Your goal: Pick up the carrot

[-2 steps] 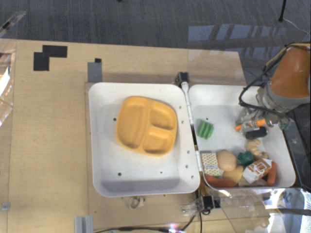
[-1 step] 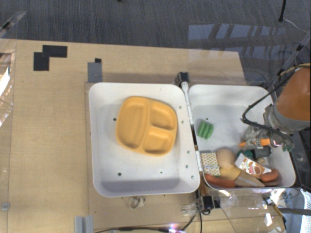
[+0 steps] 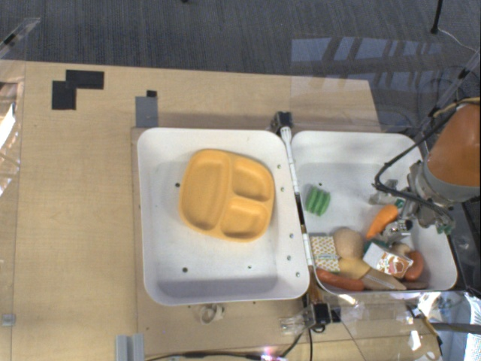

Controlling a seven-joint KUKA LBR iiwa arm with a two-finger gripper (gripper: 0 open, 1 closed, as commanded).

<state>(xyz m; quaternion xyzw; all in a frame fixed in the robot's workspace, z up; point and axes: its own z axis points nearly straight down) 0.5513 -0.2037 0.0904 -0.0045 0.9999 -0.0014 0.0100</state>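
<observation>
On the table, the left bin holds a yellow divided plate. In the right bin, the end effector sits just beside the carrot, near a green block and sausages.

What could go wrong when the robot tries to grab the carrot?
1. The carrot lies tilted right beside the gripper, so the fingers may only nudge it and let it slip away.
2. A small box, a sausage and other toy food crowd just below it, so the gripper could bump them or grab the wrong thing.
3. All this sits near the right bin wall, leaving little room to move.
</observation>
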